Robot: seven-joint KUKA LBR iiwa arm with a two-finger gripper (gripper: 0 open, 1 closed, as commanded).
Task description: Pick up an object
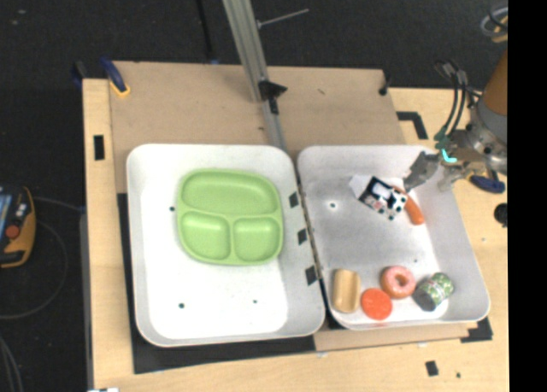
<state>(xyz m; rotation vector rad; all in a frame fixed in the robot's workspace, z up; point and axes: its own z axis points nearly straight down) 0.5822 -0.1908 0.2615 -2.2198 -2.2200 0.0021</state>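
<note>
In the right bin (444, 211), a black-and-white checkered block (379, 195) lies near the middle, with a small orange carrot-shaped piece (414, 211) just to its right. Along the front wall sit a tan cylinder (344, 289), an orange-red ball (376, 303), a pink doughnut (397, 280) and a green-grey lump (433, 290). My gripper (434, 173) hangs over the bin's far right part, just above and to the right of the carrot piece. Its fingers (418, 169) are spread and hold nothing.
The left bin (154, 296) bears a light green divided plate (229, 215). A grey metal post (248, 40) slants up from between the bins at the back. Cables and the arm's wrist (491, 100) crowd the right edge.
</note>
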